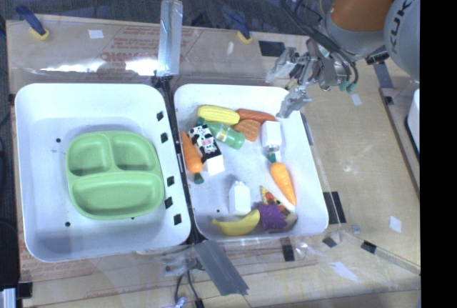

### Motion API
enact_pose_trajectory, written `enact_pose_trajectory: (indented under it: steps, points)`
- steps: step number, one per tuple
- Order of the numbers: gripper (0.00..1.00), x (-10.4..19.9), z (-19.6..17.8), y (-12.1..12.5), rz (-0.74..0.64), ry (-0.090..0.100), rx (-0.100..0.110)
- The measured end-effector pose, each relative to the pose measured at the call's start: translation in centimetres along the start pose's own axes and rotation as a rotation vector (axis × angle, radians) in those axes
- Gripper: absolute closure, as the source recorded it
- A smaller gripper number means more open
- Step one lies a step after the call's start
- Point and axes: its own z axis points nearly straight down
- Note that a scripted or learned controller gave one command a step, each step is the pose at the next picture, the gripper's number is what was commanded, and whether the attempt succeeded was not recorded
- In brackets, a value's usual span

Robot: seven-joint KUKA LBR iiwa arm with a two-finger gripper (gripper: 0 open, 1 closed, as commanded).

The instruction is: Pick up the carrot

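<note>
Two carrots lie in the right bin [318,194]. One orange carrot [283,181] rests by the bin's right wall, its green top pointing toward the far side. A second carrot [191,155] lies along the bin's left wall. My gripper [293,101] hangs over the bin's far right corner, above and apart from the nearer carrot, with nothing visibly held.
The right bin also holds a corn cob [218,114], a green bottle [230,136], a cow-patterned carton [204,141], a white block [271,133], a banana [238,224] and purple grapes [271,216]. A green divided plate [113,174] sits in the left bin [28,121].
</note>
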Motion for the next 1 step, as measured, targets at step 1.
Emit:
enact_pose_trajectory:
  steps: [1]
  points:
    - [0.0,7.63,9.09,-0.69,-0.257,0.003,-0.003]
